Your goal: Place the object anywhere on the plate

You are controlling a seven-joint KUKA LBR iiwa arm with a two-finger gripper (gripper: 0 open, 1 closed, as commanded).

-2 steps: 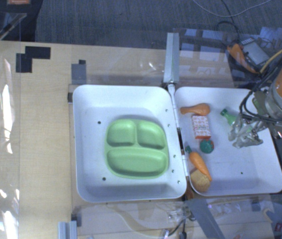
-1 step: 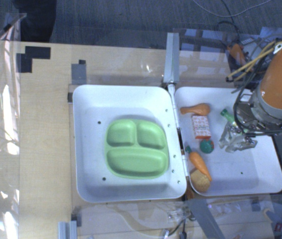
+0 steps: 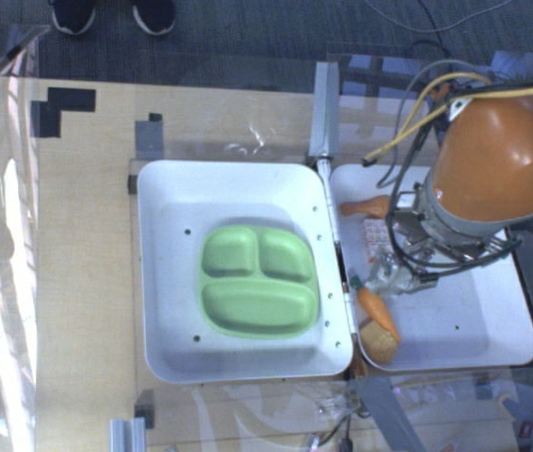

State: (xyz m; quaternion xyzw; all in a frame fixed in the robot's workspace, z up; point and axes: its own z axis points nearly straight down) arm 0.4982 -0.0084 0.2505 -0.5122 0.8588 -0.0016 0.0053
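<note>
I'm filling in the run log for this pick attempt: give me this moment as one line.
phase: reaching in right bin | gripper: above carrot, hold unconfirmed | green plate: in left bin, bare | task: not done

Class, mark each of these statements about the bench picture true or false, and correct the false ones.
1. The green plate lies in the left bin. True.
2. The plate has a single undivided well. False: it has three compartments, two small above one long.
3. A carrot lies in the right bin, near its left wall. True.
4. The carrot rests on the plate. False: it is in the other bin, apart from the plate.
5. The arm hangs over the left bin. False: it is over the right bin, with the end effector near the carrot.
</note>
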